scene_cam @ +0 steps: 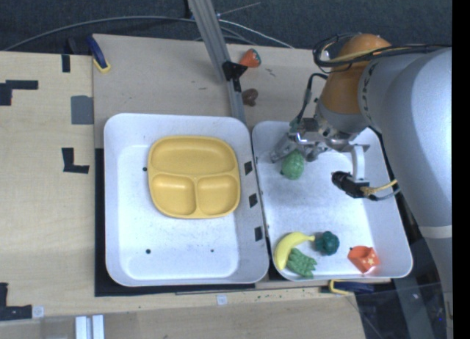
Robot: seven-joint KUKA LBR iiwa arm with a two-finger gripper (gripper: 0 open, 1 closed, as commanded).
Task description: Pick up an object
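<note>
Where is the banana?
The banana lies in the right bin, at its near left corner, touching a green toy and beside a dark green ball.

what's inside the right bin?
Right bin: a green ball under the gripper, a banana, green toys, an orange piece. The arm covers its far corner.

Grey arm (418,132), orange band (345,84)
</note>
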